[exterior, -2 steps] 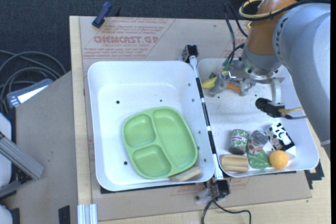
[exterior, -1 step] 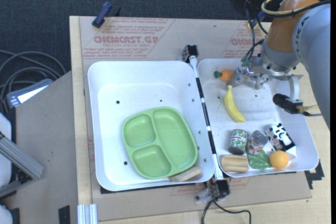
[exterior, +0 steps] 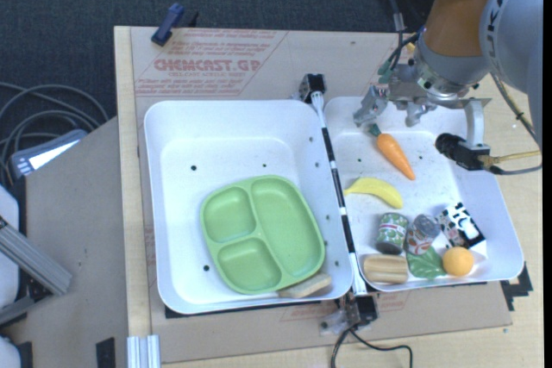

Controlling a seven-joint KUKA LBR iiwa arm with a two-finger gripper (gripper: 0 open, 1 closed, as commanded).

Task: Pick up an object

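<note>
Gripper (exterior: 388, 109) poised at the right bin's (exterior: 504, 224) far edge — jaw state indeterminable; carrot (exterior: 396, 155) may be nudged aside.

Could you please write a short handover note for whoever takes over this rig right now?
Gripper: low over the right white bin's far end, right above the orange toy carrot's tip; grasp unclear.
Same bin: yellow banana, two small cans, orange ball, tan bun.
Left white bin: green divided plate.
Done: nothing lifted.
Left: grasp and raise one object.
</note>
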